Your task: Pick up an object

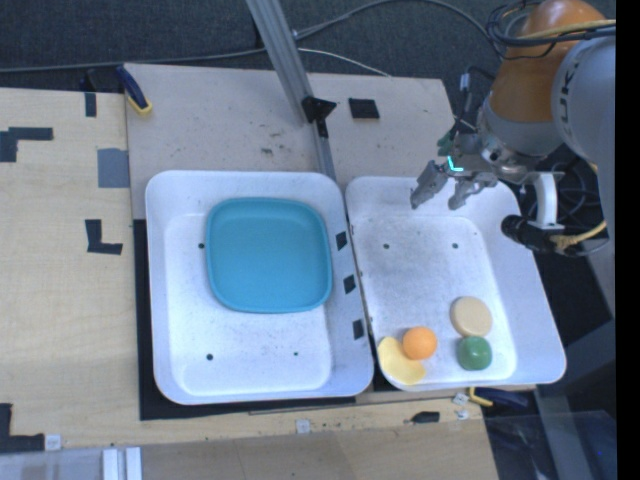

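My gripper (445, 194) hangs over the far edge of the right bin (430, 258), its two fingers spread open with nothing between them. At the near end of that bin lie several small objects: an orange ball (419, 343) resting on a yellow piece (397, 362), a green ball (474, 353), and a beige round piece (471, 316). They sit well below the gripper in the view, apart from it.
The left bin (175, 298) holds a blue square plate (268, 253). A slanted metal rail (290, 68) runs from the top down to the gap between the bins. Black cables (545, 233) hang beside the arm at the right.
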Controlling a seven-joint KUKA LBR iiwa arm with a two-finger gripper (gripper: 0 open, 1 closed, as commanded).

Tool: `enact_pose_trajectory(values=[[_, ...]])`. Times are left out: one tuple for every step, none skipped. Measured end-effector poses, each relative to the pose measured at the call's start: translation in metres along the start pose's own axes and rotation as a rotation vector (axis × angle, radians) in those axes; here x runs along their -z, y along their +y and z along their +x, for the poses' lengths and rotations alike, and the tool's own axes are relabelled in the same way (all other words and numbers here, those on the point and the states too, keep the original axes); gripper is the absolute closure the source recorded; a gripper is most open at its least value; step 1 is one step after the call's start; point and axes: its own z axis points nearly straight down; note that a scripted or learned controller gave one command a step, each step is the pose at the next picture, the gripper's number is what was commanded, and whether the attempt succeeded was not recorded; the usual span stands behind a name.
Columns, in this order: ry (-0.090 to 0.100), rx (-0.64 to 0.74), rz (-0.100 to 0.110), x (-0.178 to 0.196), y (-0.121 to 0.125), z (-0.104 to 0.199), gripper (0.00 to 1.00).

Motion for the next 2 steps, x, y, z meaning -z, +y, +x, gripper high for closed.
enact_pose_trajectory(values=[[0.0, 0.0, 0.0, 0.0, 0.0, 0.0, 0.0], [0.0, 0.0, 0.006, -0.063, -0.001, -0.001, 0.0]])
